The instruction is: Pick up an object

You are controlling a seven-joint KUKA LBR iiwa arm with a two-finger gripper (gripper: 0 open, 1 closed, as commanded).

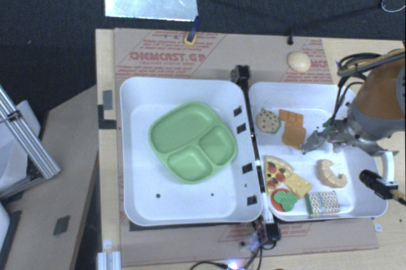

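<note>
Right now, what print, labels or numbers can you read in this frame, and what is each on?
"CHEMCAST GP", roughly, in red on the brown board behind the left bin; the letters are blurred.
Red print on the board behind the right bin: too blurred to read.

We see a green divided plate (193, 142) in the left bin (136, 199). In the right bin (317, 92) lie a cookie (268, 121), orange crackers (292, 128), a pizza slice (277, 170) and a croissant (331, 173). The gripper (315, 142) hovers beside the crackers.
</note>
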